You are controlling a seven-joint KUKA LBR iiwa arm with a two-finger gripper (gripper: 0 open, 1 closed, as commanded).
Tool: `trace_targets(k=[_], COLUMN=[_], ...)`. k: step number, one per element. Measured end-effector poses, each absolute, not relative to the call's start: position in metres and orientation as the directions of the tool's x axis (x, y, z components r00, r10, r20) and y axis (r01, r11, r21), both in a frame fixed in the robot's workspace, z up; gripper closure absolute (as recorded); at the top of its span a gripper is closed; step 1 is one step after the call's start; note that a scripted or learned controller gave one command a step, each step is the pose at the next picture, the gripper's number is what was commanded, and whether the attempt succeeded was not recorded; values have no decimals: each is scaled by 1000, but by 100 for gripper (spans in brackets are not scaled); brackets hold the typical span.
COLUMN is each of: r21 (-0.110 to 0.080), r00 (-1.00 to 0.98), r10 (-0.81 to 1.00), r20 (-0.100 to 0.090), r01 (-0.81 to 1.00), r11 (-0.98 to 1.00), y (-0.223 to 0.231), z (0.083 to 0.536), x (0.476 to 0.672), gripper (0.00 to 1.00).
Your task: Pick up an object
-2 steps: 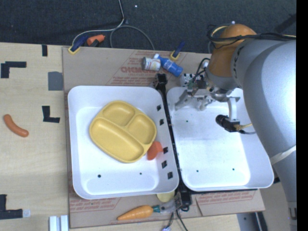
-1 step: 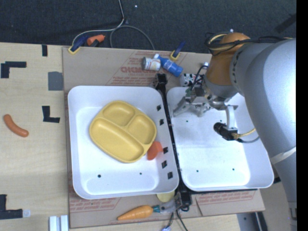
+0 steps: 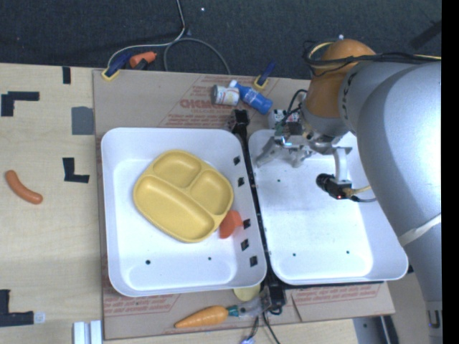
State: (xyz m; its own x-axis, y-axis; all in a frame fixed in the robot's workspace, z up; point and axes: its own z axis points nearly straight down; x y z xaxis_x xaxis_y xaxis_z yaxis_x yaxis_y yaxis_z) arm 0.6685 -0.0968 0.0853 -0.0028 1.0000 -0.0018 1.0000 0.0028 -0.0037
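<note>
A carrot [image 3: 203, 317] lies on the bench at six o'clock, outside both bins. In the left bin [image 3: 122, 264] a yellow plate [image 3: 183, 193] sits slightly above centre, and an orange piece [image 3: 229, 225] is tucked against its four-o'clock edge; these are the only things within reach for picking. The right bin [image 3: 326, 260] holds nothing to pick. At its twelve-o'clock end the gripper [image 3: 287, 147] hangs low. Whether the claw is spread or pressed together cannot be told from this view; nothing is seen pinched in it. For a good pick, the arm should probably be carried across the divider towards nine o'clock, the claw centred over the orange piece and turned so the plate rim is cleared before descent. Beyond the bins, at twelve o'clock, a bottle [image 3: 244, 95] lies on the cardboard.
</note>
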Motion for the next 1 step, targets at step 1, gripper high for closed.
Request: trace_targets(k=[1], r21=[-3], r00=[0], r10=[1000], r20=[-2], r01=[1000], r11=[0], y=[-34], z=[158], x=[637], gripper=[0])
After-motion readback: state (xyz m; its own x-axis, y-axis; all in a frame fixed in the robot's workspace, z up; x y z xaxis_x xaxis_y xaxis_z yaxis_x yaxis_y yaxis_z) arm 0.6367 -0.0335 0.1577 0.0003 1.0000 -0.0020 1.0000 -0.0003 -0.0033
